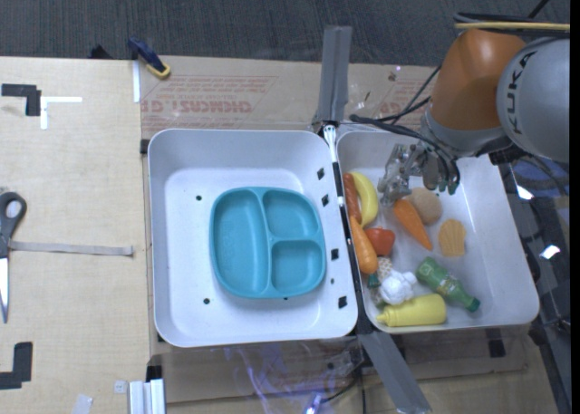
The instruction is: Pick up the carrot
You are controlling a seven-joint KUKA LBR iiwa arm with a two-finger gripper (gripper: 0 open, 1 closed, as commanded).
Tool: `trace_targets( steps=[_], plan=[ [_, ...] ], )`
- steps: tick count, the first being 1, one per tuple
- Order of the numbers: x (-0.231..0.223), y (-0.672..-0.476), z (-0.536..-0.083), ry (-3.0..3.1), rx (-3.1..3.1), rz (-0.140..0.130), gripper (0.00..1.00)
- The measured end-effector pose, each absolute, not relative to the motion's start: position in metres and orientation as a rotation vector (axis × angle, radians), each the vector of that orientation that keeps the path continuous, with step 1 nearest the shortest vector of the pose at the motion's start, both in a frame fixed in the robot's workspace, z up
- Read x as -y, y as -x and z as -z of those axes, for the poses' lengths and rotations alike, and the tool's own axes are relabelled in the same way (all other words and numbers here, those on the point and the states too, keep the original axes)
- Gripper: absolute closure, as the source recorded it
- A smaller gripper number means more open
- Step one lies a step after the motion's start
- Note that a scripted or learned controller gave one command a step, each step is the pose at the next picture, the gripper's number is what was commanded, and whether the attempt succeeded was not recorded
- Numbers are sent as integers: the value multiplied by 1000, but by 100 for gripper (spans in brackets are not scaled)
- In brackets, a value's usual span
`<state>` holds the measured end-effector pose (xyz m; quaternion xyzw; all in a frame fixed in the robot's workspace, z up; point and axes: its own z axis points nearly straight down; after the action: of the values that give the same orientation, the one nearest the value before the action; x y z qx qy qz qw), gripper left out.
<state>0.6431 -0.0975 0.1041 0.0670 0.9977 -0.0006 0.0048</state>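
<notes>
Orange carrot (412, 222) lies just below my gripper (399, 182), tip pointing away toward the potato chip (451, 237). Approach step; nothing between the fingers, opening width I can't tell. Arm reaches over the right bin (507, 303), wrist pitched down. Next: drop and close on the carrot body.

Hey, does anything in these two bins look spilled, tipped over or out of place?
Nothing looks spilled or broken. The toy food lies jumbled in the right bin; the green bottle lies on its side. The blue plate sits flat in the left bin. The gripper hovers above the carrot.
</notes>
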Motion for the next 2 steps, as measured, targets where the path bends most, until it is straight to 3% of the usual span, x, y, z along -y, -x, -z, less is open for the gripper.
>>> trace_targets(
  steps=[1,2],
  plan=[
    [51,-624,-193,-832,-3024,0,100],
    [51,-624,-193,-832,-3024,1,0]
  ],
)
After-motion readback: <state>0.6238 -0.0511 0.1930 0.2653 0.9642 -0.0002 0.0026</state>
